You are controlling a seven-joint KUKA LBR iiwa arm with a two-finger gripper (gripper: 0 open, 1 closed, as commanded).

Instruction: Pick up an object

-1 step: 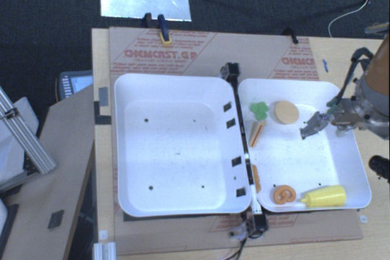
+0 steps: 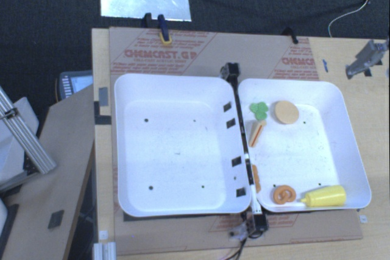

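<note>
The end effector (image 2: 365,59) was at the far right edge of the camera view, above the bench (image 2: 201,45) and outside both bins. It was small and blurred there, so I cannot tell its state, and nothing was visible in its grasp.

All the objects lay in the right bin (image 2: 350,131). A green toy vegetable with an orange stem (image 2: 258,119) was near the divider at the upper left of this bin, and a round tan disc (image 2: 285,112) was just beside it. A small orange ring (image 2: 284,194) and a yellow bottle-shaped toy (image 2: 325,196) lay along the front wall, close to each other. One more small orange piece (image 2: 256,178) was pressed against the divider. The left bin (image 2: 173,143) had only its white floor with a few dark dots.

In my judgement the pick was not yet begun, and several things could go wrong from here. The ring, the yellow toy and the orange piece were all beside a wall, so a descent there could strike the rim or push the object into the corner instead of closing around it. The disc looked flat and wide, so it might slip out. The vegetable and the disc were close together, and a grasp between them could disturb both and take neither.
</note>
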